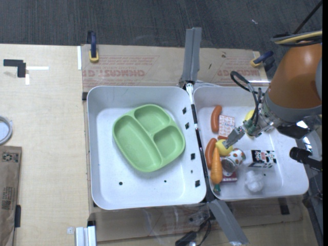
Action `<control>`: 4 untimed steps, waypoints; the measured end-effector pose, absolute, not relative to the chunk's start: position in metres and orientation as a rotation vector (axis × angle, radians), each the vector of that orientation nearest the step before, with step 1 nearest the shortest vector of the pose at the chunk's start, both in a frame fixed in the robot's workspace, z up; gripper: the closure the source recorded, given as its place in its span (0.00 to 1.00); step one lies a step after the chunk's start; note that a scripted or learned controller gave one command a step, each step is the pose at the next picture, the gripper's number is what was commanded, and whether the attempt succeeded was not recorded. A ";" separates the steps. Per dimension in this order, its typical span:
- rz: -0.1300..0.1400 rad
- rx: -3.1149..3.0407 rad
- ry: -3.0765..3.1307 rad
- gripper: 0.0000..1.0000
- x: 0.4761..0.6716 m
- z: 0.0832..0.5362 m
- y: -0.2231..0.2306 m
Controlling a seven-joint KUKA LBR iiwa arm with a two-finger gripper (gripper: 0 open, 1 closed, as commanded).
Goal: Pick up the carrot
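While the carrot (pixel 216 169) is lying at the right bin's (pixel 287 190) left wall, I am hovering my tool (pixel 233 136) just above it; whether it is spread, I cannot tell.

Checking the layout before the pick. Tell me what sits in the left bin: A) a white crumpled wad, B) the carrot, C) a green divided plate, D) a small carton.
C: the green divided plate lies alone in the left bin, while the carrot lies in the right bin.
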State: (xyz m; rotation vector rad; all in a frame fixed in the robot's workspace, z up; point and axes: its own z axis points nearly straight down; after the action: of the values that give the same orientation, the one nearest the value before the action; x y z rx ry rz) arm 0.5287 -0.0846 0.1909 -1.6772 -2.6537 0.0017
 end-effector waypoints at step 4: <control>0.000 -1.161 -2.917 0.00 0.479 0.120 -0.102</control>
State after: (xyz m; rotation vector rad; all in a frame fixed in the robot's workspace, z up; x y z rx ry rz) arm 0.4790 -0.1017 0.1203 -1.1606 -2.9169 0.0002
